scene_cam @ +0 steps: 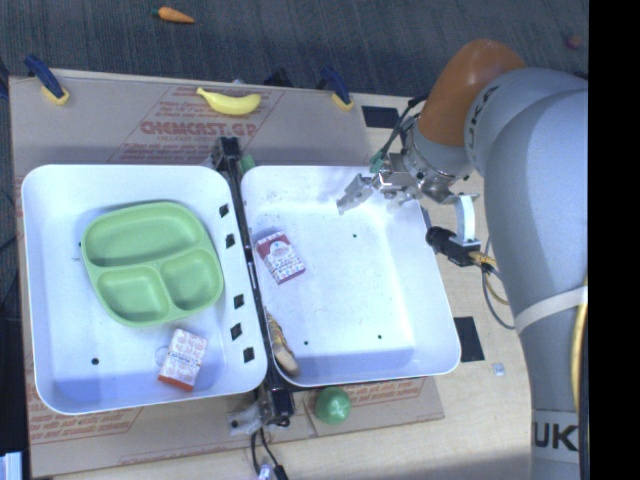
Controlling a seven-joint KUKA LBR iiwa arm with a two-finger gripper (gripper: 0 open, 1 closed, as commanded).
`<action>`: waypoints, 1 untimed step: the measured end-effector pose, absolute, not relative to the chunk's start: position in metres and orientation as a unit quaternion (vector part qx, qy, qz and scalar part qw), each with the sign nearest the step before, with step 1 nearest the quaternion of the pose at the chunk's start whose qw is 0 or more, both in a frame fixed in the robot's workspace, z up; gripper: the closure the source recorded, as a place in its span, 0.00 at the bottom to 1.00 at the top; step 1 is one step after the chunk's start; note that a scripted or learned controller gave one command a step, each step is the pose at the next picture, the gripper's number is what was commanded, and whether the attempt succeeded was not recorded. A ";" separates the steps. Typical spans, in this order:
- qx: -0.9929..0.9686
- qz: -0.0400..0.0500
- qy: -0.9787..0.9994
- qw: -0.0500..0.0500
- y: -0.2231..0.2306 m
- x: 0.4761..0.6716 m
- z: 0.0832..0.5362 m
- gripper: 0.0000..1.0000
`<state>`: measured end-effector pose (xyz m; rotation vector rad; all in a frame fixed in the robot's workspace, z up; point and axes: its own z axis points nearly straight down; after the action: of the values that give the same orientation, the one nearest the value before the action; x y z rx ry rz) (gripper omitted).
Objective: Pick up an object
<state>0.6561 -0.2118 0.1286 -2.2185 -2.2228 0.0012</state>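
In the left bin (45,268) a green divided plate (152,261) lies near the middle, and a small orange-and-white carton (183,358) rests toward the near edge. A yellow banana (230,99) sits on the cardboard beyond the bins. In the right bin (420,298) a red-and-white packet (281,257) lies near the left wall, and a tan object (280,346) lies in the near left corner. A green ball (333,404) rests just outside that bin's near edge. The gripper (352,194) hangs over the right bin's far edge, holding nothing; whether it is spread or closed, I cannot tell.
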 end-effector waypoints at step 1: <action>-0.705 0.002 -0.709 0.002 -0.197 0.579 0.100 0.00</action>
<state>0.5790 -0.1966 0.0998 -2.2124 -2.2251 0.0047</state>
